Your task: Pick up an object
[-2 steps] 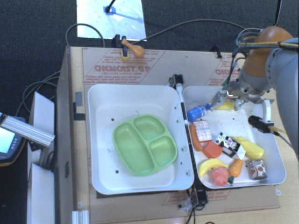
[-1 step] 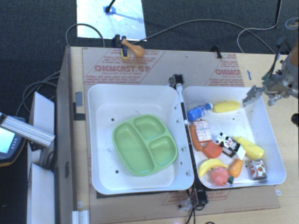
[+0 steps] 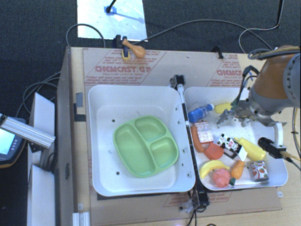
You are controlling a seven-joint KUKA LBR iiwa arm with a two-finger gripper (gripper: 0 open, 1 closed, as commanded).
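The right bin [image 3: 282, 173] holds several toys. Among them are a blue bottle [image 3: 199, 112], a yellow piece [image 3: 224, 108], a pink-and-white box [image 3: 204, 132], a black-and-white cow block [image 3: 227, 143], a yellow squeeze bottle [image 3: 251, 149], a banana [image 3: 210, 166], a pink peach [image 3: 220, 177], an orange carrot [image 3: 237, 169] and a small can [image 3: 259, 171]. My gripper [image 3: 233, 119] hangs over the back middle of this bin, between the yellow piece and the cow block. It is open, with nothing between its fingers.
A green divided plate [image 3: 146, 146] lies in the left bin [image 3: 101, 126]. A metal divider rail [image 3: 186, 126] runs between the bins. A long orange-red piece [image 3: 197, 140] and a red piece [image 3: 214, 151] lie near that rail. Cables cross the bench at the back.
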